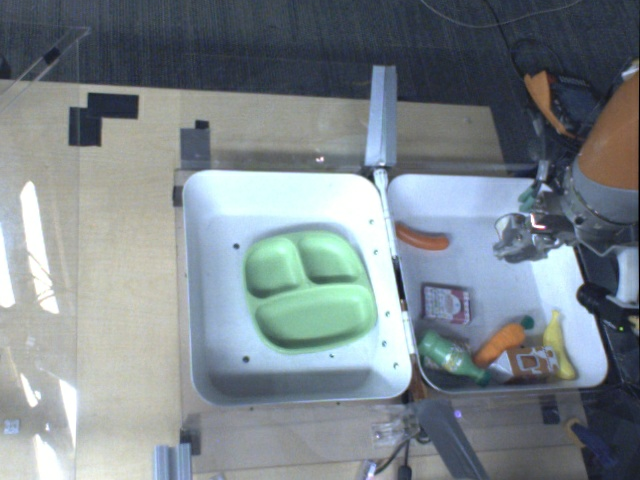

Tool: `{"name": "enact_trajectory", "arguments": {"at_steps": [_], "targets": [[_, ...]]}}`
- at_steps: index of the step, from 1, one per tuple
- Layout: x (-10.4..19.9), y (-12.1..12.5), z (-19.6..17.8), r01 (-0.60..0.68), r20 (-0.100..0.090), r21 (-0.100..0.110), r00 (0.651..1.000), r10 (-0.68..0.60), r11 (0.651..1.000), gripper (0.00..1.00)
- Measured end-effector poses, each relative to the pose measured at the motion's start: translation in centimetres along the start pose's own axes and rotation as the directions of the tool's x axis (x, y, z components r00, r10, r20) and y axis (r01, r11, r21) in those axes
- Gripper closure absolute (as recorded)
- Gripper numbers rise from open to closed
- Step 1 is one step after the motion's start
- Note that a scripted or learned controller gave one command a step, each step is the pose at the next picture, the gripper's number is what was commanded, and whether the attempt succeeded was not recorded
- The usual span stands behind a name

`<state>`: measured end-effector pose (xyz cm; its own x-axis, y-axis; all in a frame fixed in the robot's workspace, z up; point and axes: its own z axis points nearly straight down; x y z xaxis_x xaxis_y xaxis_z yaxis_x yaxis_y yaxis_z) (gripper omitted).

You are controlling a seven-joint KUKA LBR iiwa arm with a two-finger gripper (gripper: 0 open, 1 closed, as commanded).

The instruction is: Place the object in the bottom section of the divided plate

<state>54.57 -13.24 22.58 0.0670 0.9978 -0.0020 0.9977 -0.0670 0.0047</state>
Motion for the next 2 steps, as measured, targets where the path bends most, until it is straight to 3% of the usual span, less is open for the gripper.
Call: {"name": "enact_trajectory", "arguments": {"at_steps": [1, 2], "targets": [[6.3, 4.7, 4.1, 0.067, -0.002, 0.000, 0.998, -0.067, 0.998, 1.00], [12.4, -1.2, 2.2, 0.027, -0.003, 0.001, 1.000, -0.027, 1.000, 1.00]]}}
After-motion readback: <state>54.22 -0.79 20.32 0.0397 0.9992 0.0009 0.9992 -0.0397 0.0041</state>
